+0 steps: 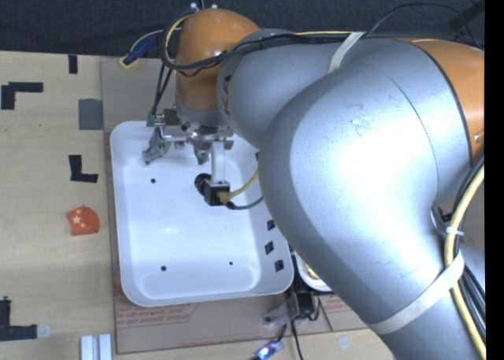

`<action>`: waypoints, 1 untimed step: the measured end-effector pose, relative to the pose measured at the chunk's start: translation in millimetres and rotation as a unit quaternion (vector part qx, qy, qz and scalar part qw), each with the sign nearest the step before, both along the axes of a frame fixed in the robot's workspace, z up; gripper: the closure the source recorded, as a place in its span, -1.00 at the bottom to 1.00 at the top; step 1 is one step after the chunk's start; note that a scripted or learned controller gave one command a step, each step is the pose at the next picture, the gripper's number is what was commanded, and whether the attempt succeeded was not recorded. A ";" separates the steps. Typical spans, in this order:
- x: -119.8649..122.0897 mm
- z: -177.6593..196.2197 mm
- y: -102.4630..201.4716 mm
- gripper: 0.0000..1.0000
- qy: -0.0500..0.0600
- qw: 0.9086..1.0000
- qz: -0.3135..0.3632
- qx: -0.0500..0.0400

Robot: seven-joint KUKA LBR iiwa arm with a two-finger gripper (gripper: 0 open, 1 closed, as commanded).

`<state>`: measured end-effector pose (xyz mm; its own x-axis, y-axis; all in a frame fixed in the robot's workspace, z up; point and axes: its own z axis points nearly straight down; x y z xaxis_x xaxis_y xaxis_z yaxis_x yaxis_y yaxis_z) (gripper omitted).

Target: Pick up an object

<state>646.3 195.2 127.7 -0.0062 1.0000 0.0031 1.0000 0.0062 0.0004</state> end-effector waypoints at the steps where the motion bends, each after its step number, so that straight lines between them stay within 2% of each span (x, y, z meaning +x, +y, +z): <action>1: 22.8 48.0 37.6 -1.00 -0.002 1.000 -0.001 0.000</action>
